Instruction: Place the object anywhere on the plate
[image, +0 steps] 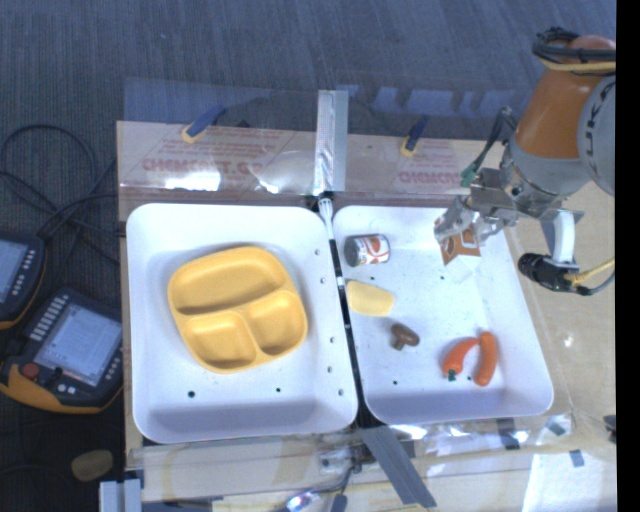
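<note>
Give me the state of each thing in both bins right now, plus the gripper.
Yellow plate: in left bin, nothing on it.
Can: lying on its side, right bin.
Yellow piece: flat, by the divider.
Brown piece: loose, mid-bin.
Orange peppers: two, side by side.
Gripper: over right bin, brown-and-white object at its tip.

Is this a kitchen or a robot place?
Most likely a robot lab, not a kitchen. A robot arm's gripper hangs over two white bins on a bench, a control pendant with cables lies on the floor, and the food, like the orange peppers, looks like toys beside a yellow plate.
</note>
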